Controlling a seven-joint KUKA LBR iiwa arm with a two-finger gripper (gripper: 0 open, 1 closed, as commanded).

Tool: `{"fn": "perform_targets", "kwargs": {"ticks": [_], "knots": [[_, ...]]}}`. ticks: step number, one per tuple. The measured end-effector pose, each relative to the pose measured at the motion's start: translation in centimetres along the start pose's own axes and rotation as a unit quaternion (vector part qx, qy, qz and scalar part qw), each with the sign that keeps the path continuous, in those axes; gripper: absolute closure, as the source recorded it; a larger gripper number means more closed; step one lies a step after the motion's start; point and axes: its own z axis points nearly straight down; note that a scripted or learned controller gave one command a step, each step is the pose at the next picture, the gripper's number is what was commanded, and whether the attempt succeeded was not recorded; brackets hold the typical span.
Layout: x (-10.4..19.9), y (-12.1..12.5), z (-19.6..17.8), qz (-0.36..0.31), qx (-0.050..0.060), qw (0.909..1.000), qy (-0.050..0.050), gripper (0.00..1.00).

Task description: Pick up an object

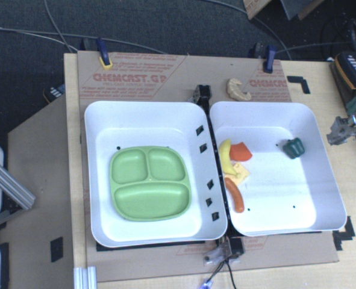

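Occupying the left bin [93, 161]: one green divided plate [149, 182], three compartments, lying flat in the near middle of the bin.

Far of the bins, on the bare bench: one small beige object [238, 90], close to the seam between the two bins.

Right bin [274, 191], left wall: a cluster of four food items.
- Yellow banana [225, 152], against the wall, long axis running far to near.
- Orange-red piece [241, 152], touching the banana on its right.
- Pale yellow piece [239, 173], just near of the two.
- Reddish sausage [234, 195], nearest of the cluster, long axis far to near with the near end leaning right.

Right bin, far right part: one small dark green item [294, 148], alone, well apart from the cluster.

Right edge of the scene, outside the bin's right rim: gripper [345, 130], grey metal, holding nothing that can be seen; whether it is apart or together cannot be told.

Governing relation: the green item lies to the gripper's left and slightly nearer, and is much the closest candidate. It is likely the simplest pick, with clear floor on all sides. The cluster lies well further left, crowded against the wall.
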Motion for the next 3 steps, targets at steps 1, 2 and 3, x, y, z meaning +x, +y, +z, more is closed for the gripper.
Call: {"fn": "perform_targets", "kwargs": {"ticks": [1,2,3], "knots": [[5.2,0.5,1.1,-0.002,0.004,1.0,0.003,1.0],[9.4,2.4,1.4,-0.002,0.003,1.0,0.002,1.0],[14.4,4.0,3.4,-0.002,0.005,1.0,0.003,1.0]]}}
